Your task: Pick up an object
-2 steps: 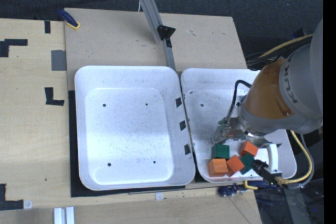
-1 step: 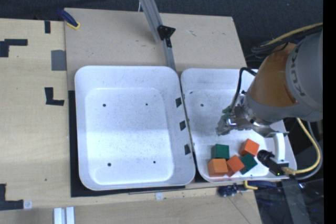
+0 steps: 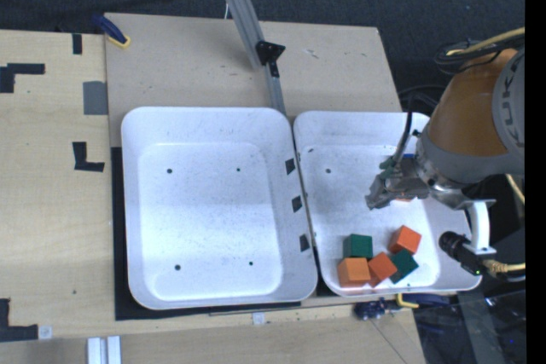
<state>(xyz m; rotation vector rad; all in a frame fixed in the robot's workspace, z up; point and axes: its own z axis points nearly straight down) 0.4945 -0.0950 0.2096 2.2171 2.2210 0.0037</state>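
In the right bin [image 3: 341, 141], near its front edge, lies a cluster of small blocks: a green block [image 3: 358, 245], an orange block [image 3: 353, 271] below it, a red-orange block [image 3: 382, 268], another orange block [image 3: 408, 239] and a dark green block [image 3: 404, 266]. My gripper [image 3: 381, 193] hangs over the middle right of that bin, just above and behind the cluster. Its grey fingers point left and down, and nothing shows between them.
The left bin [image 3: 136, 183] stands beside the right one, and a row of black clips [image 3: 296, 202] runs along the rims where they meet. A grey metal pole [image 3: 243, 4] slants in from the top. The arm's orange band [image 3: 473, 111] fills the right side.
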